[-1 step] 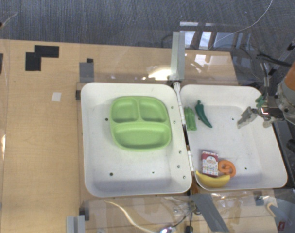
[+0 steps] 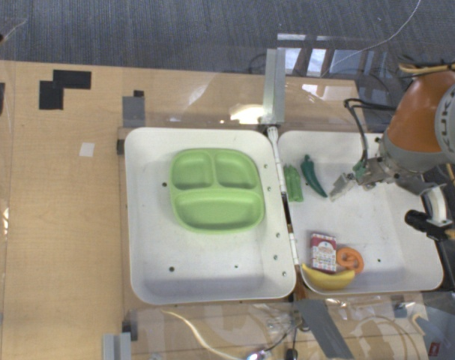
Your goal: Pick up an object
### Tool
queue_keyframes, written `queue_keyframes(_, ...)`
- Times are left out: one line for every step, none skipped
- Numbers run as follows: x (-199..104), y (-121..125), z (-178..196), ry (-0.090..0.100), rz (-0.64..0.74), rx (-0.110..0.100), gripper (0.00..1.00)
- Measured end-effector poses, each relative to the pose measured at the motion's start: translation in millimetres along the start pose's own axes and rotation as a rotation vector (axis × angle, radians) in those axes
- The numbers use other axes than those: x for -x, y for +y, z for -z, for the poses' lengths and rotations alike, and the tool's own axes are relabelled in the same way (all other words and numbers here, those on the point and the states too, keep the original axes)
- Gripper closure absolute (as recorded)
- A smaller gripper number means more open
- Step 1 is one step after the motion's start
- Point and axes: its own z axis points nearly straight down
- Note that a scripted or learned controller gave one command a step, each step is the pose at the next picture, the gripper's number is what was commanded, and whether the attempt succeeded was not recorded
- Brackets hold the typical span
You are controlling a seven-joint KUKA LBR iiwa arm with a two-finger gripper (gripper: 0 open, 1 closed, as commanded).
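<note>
The right bin [image 2: 392, 223] holds a dark green pepper-like object [image 2: 312, 175], a light green piece [image 2: 292, 182] by the left wall, a small red and white box [image 2: 323, 252], an orange ring-shaped object [image 2: 350, 259] and a yellow banana [image 2: 328, 277] at the front. My gripper [image 2: 345, 184] hangs over the upper middle of the right bin, just right of the dark green object, its fingers pointing left and down. I see nothing between the fingers.
The left bin [image 2: 148, 261] holds a green divided plate [image 2: 216, 190]. A metal divider post [image 2: 273, 88] stands at the back between the bins. The arm's orange band [image 2: 422, 115] is at the right edge, with cables behind.
</note>
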Motion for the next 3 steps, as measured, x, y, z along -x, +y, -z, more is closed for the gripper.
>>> queue_keyframes(-29, 71, -16, -0.004, 0.199, 0.008, 0.0)
queue_keyframes(-60, 29, 64, -0.001, 0.174, 0.004, 0.0)
queue_keyframes(-36, 62, 2, -0.001, 0.293, 0.002, 0.0)
